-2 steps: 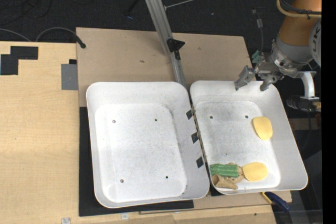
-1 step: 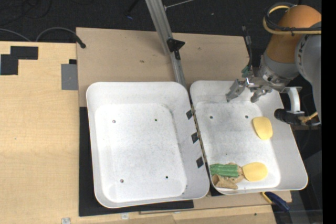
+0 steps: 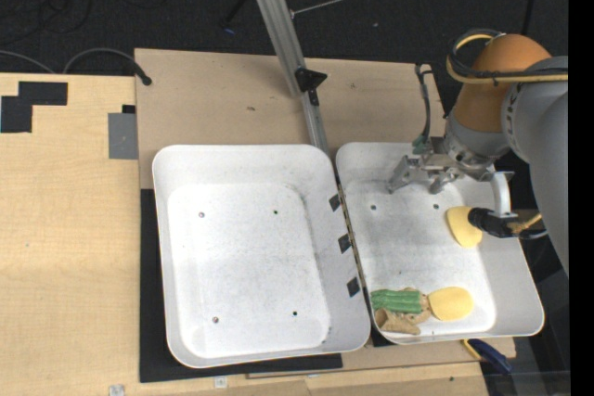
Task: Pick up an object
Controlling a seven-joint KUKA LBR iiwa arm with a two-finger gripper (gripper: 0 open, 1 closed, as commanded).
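The tool [image 3: 415, 185] hung over the back of the right-hand bin [image 3: 408, 241], its fingers spread with nothing between them. A yellow lump [image 3: 461, 227] lay near it, by the bin's right wall. Well apart, at the front wall, a green toy [image 3: 396, 300], a tan piece [image 3: 401, 323] and a yellow disc [image 3: 451, 302] clustered together.

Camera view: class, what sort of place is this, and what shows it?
Probably a robotics lab: a robot arm above the right white bin, the left white bin alongside, an aluminium rail behind.
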